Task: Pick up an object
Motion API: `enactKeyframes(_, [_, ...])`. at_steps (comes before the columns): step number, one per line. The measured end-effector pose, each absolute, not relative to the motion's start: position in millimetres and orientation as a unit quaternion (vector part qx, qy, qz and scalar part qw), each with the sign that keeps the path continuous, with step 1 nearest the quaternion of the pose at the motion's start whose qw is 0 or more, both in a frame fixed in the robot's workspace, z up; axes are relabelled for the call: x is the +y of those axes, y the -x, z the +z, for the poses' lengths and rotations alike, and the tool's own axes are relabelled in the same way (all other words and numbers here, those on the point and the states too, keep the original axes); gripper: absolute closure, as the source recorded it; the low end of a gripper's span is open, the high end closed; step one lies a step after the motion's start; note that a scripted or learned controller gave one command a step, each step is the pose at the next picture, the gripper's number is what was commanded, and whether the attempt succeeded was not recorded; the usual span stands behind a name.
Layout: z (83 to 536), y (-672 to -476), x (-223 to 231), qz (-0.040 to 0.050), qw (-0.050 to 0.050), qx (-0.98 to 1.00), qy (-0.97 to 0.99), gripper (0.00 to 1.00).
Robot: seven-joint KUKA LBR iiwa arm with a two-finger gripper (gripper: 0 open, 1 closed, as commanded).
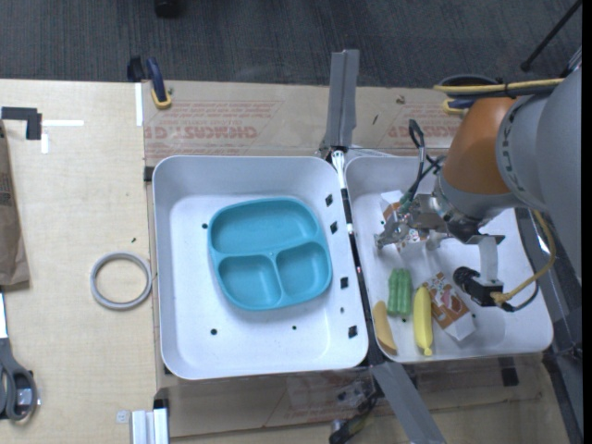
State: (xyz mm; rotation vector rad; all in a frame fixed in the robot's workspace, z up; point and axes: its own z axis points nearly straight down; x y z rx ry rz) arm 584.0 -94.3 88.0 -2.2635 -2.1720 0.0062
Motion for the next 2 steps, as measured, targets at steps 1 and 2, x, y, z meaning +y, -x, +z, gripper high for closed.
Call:
enactKeyframes(1, [191, -594.2, -83, 0.0010, 0.000, -0.672, 0.741, 0.00])
enactKeyframes(2, [95, -638.8, -96, 0.0010, 0.000, -0.683, 0.730, 0.00])
